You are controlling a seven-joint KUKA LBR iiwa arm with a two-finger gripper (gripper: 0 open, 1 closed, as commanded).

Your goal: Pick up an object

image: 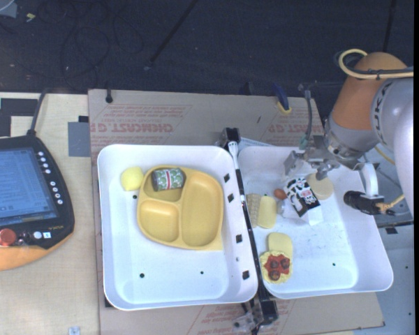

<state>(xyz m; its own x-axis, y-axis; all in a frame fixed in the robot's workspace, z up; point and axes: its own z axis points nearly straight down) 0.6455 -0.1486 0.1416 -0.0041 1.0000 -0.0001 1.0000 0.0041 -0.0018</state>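
The grey arm with its orange band [363, 103] was cut off by the right edge of the view, so only its wrist end showed. Its two-finger gripper [315, 160] hung over the right-hand shallow white bin [349, 271], too small and cluttered to tell how the fingers stood. A round cream-coloured object [320, 187] lay partly behind the black-and-white cow-patterned toy [302, 195]. A tiny reddish-brown item [281, 194] beside the toy was too small to identify. The label on the small green and red can [168, 179] was blurred (no lettering could be read). The black tablet controller with orange base [21, 197] ran off the left edge.
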